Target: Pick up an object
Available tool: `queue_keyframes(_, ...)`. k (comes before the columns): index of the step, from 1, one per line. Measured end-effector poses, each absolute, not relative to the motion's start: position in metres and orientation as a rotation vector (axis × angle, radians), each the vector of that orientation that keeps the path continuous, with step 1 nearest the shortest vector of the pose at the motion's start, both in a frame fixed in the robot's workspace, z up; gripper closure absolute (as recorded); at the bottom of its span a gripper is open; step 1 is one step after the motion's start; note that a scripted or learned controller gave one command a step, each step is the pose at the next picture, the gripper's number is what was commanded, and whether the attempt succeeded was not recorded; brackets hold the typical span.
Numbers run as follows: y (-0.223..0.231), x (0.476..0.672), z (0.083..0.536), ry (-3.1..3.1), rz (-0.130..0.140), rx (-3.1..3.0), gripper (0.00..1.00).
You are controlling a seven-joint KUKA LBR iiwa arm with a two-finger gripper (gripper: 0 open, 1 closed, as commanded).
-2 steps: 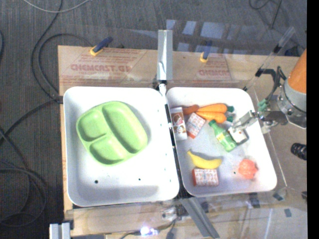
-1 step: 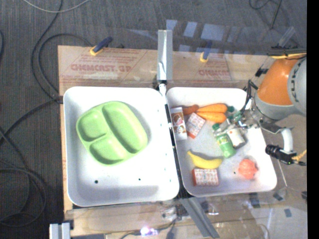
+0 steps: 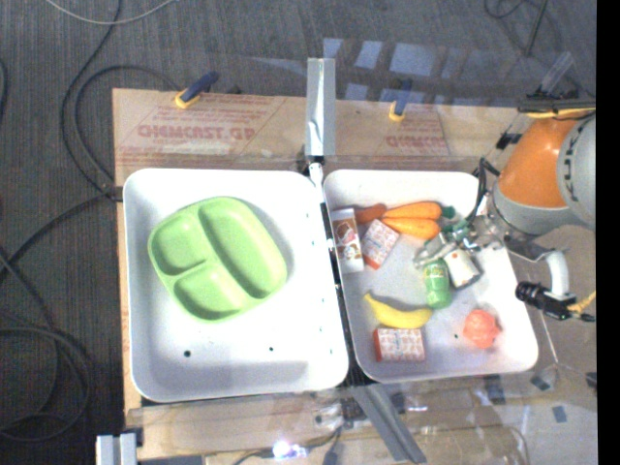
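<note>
Nearest us in the right-hand shallow white bin (image 3: 523, 352) lie a red-and-white packet (image 3: 399, 344), a yellow banana (image 3: 397, 311) and a pinkish-red round fruit (image 3: 481, 327). Beyond them, the two-finger gripper (image 3: 441, 250) hangs just above a small green bottle (image 3: 437, 285) — whether it's spread or pinched, we cannot tell. The two orange carrots (image 3: 414, 219) crowd close behind, so we risk nudging them or catching the bottle off-centre.

bench and floor

dark grey carpet (image 3: 223, 27) is covering the floor, with thin cables (image 3: 73, 105) trailing across it at the left. a brown board (image 3: 208, 124) is lying over the bench, two yellow-handled clamps (image 3: 194, 89) gripping its far edge, soft light falling evenly.
</note>
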State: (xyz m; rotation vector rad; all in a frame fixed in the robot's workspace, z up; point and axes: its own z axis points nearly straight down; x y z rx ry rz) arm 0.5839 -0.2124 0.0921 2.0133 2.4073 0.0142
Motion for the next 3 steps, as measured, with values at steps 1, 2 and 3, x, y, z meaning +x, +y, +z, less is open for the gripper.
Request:
queue_keyframes(1,-0.213,0.648,0.091,2.366,0.02,2.062,0.0)
queue_keyframes(2,-0.216,0.645,0.098,2.369,0.002,2.064,1.0)
queue_keyframes(3,-0.115,0.669,0.176,2.32,-0.002,2.118,1.0)
